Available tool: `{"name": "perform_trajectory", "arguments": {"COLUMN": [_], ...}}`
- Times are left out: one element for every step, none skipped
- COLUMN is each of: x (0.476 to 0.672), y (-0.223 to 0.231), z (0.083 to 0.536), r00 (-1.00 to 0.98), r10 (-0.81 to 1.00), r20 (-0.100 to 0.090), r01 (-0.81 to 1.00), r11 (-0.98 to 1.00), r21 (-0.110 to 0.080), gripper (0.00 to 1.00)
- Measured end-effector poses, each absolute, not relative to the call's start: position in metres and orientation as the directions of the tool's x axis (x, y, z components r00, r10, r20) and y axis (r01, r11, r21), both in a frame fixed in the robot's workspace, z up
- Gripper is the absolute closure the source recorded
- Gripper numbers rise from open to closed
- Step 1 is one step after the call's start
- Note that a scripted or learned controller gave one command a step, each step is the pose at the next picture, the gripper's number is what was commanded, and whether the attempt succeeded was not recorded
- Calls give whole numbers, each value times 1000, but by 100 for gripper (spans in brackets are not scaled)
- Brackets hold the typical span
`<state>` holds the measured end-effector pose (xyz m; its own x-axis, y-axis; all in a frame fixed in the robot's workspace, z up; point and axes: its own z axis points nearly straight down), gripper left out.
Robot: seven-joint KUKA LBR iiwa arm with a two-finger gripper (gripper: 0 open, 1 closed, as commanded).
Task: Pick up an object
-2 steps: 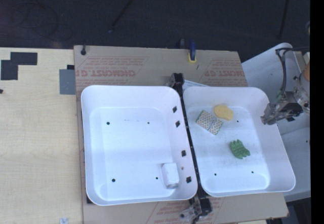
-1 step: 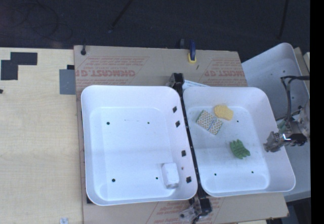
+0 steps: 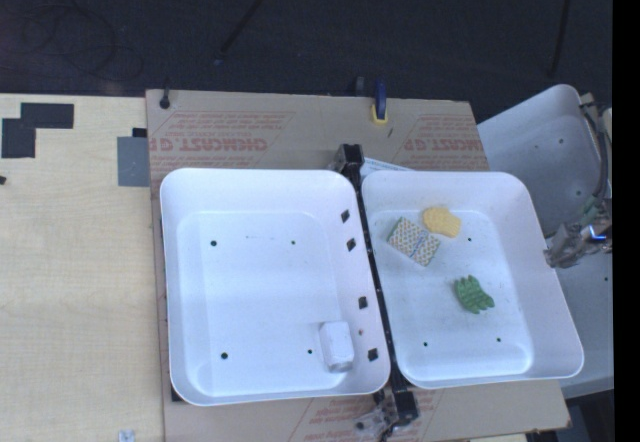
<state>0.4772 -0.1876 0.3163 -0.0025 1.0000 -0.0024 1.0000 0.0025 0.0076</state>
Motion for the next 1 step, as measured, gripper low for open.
{"name": "perform_trajectory", "arguments": {"x": [476], "y": [-152], "z": [288], "r00": [-3], "r10": [1000], "r20": [2], "r01": [1000], "r11": [3], "r21": [-4], "gripper": [100]}}
